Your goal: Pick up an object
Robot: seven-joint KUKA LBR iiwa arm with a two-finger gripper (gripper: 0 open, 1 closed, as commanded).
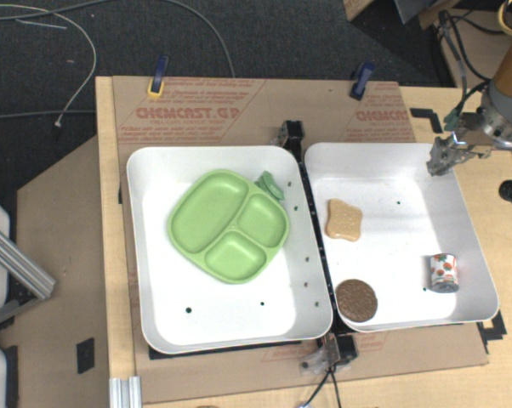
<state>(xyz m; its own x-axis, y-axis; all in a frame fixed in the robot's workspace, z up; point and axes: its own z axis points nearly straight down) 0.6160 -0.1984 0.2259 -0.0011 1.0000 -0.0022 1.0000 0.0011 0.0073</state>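
Observation:
The right bin [460, 219] holds a tan toast-shaped piece [344, 220] near its left wall. A brown round disc [356, 300] lies at its front left corner, and a small white can with red spots [443, 273] lies on its side near the right wall. In the left bin [154, 228] lies a green divided plate [229, 225], with a small dark green item [271, 185] at its upper right rim. My gripper [443, 155] hovers over the right bin's far right corner, well away from every object, with nothing seen in it.
Both bins sit on a cardboard sheet [196, 109] held by blue clamps [159, 75] at the back. Cables and equipment [460, 49] crowd the upper right behind the arm. A metal rail [14, 266] lies at the left.

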